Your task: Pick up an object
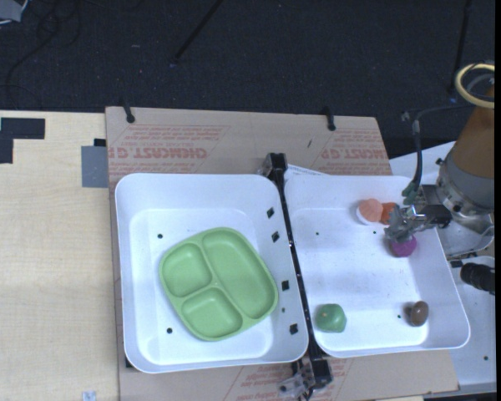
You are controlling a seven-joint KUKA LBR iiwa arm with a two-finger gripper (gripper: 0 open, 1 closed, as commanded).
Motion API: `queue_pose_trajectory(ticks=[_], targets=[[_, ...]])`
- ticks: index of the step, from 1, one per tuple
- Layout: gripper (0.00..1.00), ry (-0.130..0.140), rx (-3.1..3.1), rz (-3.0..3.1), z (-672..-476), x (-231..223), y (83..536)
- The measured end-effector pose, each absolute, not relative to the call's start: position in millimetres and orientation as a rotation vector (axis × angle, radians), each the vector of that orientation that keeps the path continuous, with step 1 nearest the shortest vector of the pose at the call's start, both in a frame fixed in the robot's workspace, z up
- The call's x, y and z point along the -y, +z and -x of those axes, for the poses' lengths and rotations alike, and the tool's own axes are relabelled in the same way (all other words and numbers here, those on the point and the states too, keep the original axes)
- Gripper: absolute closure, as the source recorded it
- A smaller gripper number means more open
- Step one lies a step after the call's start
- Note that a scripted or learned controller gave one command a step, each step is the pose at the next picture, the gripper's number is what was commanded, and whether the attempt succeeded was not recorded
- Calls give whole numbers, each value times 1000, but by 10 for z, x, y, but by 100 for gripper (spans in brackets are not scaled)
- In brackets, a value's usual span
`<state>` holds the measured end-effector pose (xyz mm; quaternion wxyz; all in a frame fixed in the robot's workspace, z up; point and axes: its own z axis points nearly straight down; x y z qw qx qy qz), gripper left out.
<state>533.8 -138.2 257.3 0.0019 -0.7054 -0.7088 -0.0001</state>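
Two shallow white plastic bins sit side by side on a brown cardboard sheet [234,144] printed with red lettering. The left bin [134,224] holds one light green plastic plate [218,283], smooth and rounded, divided into three compartments. The right bin [351,257] holds four small things: a pale orange-pink rounded piece [369,211] at the far side, a small purple rounded object [402,246] just near of it, a green lumpy block [330,317] at the near left, and a brown rounded ball [416,312] at the near right.

The grey arm with its orange band [476,153] reaches in from the right, and its metal two-finger gripper [400,226] hangs at the far right part of the right bin. The purple object lies directly under the fingertips, touching or nearly so; the orange-pink piece is just to the gripper's left. Whether the gripper is parted or closed, or grips the purple object, cannot be told from this slant. The green block and brown ball lie well apart from the gripper.
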Motion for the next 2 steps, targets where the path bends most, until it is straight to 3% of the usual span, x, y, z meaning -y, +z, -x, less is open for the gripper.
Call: queue_pose_trajectory(ticks=[1,2], targets=[[100,2,2224,2215,-5531,817,2496],[100,4,2221,2216,-5594,394,2378]])
